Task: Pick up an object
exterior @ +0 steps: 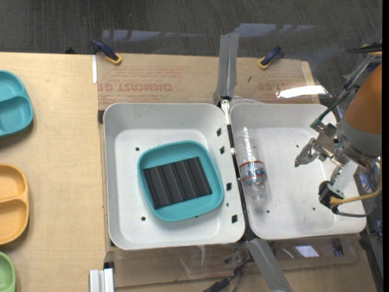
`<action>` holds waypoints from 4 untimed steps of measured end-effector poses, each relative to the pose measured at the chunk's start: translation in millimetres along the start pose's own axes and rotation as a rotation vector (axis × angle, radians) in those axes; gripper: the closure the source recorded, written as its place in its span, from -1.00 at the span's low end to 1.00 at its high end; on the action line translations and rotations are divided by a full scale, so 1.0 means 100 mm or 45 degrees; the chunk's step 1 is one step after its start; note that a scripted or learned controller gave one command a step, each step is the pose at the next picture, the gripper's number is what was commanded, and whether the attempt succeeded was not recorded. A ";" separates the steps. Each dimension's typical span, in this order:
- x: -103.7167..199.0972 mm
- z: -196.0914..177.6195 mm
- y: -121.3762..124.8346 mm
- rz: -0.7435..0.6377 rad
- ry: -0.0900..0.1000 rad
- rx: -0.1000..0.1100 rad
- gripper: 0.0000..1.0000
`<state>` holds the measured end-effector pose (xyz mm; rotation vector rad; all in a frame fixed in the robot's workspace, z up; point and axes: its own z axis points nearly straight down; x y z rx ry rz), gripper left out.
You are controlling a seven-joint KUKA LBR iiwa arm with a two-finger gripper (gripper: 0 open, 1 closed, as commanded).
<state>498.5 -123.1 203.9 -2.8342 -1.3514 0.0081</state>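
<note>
Lying well off the tool's (306, 155) open side, the clear bottle (252, 170) runs lengthwise across its reach; finger state? Can't tell.

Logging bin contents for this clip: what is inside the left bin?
The left bin holds a teal tray with a dark ribbed insert on it. Whatever lies beneath the tray is covered.

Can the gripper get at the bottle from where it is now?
Probably yes: the bottle lies alone by the right bin's left wall, with bare floor between it and the gripper.
</note>
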 end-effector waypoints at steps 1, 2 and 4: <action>-0.59 -0.51 0.21 0.208 0.002 -0.004 -1.00; -0.66 -0.44 0.59 0.553 0.000 0.000 -1.00; -0.66 -0.02 0.26 0.763 0.001 0.002 -1.00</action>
